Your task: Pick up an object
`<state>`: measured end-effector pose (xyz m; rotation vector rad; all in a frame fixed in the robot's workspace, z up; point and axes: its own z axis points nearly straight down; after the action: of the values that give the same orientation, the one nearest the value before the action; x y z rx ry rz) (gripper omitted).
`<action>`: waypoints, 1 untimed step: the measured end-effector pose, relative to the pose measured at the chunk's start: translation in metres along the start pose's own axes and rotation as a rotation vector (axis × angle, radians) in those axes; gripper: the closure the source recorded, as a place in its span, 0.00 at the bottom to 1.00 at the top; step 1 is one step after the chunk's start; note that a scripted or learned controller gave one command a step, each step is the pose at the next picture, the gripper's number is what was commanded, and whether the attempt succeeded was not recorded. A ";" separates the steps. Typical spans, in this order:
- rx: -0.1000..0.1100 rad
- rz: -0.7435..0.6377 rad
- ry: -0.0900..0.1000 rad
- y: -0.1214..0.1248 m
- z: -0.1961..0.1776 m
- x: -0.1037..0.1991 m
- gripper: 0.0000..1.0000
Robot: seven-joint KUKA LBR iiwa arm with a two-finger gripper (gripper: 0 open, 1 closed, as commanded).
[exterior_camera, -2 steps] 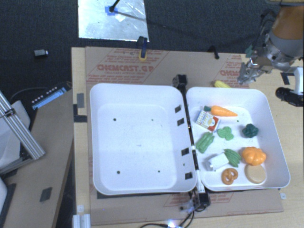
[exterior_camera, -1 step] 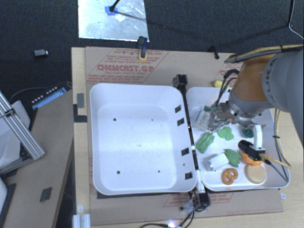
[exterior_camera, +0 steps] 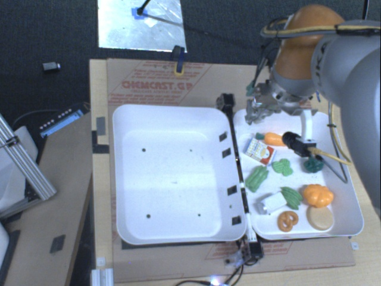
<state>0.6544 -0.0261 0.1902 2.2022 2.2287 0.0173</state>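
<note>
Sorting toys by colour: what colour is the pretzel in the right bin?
Brown, the pretzel in the camera view.

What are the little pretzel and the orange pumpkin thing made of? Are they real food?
Probably not real. The pretzel looks like moulded plastic, evenly orange-brown and smooth. The pumpkin-like piece seems plastic too: bright, even orange with a soft shine. The picture is too small to be sure.

Beside the plain white plastic left bin (exterior_camera: 172, 171), the white right bin (exterior_camera: 345, 219) holds an orange pumpkin-shaped toy (exterior_camera: 317, 195), a green ridged pepper (exterior_camera: 256, 177), a brown pretzel (exterior_camera: 287, 220) and a pale cream disc (exterior_camera: 321, 218).
</note>
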 end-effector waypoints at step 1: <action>0.010 0.003 0.000 0.016 0.005 0.057 1.00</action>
<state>0.6697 0.0313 0.1850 2.2097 2.2306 0.0062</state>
